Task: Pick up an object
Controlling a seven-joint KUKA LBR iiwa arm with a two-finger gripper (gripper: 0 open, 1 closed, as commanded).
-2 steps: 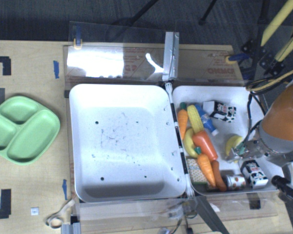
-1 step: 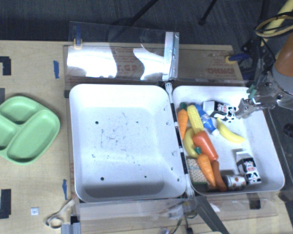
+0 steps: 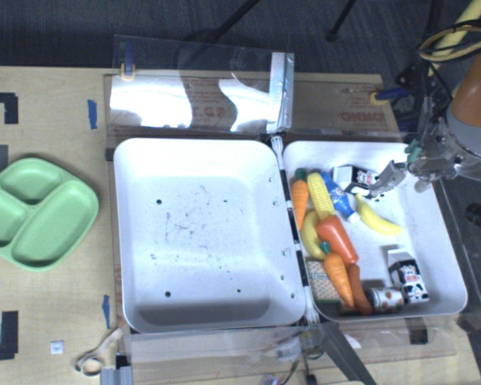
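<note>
Over the right-hand bin of two shallow white bins on a wooden worktop, the robot's hand reaches in from the right, its metal tip angled down toward the bin's upper middle; whether it is spread or closed cannot be told from this view, and nothing is visibly gripped in it. Just below and beside the tip lies a yellow banana, apart from the other things, so it looks the likeliest thing to pick. It appears to be toy food, so probably light, stiff and smooth, perhaps a little slippery; its curved middle, taken across the narrow width, seems the best place to hold. Along the bin's left wall sit crowded toy vegetables: a corn cob, an orange carrot, a red-orange pepper and another carrot, touching one another and harder to grip singly. A small black-and-white cow figure lies near the lower right. The left bin holds no objects. A green divided plate rests far left on the worktop.
</note>
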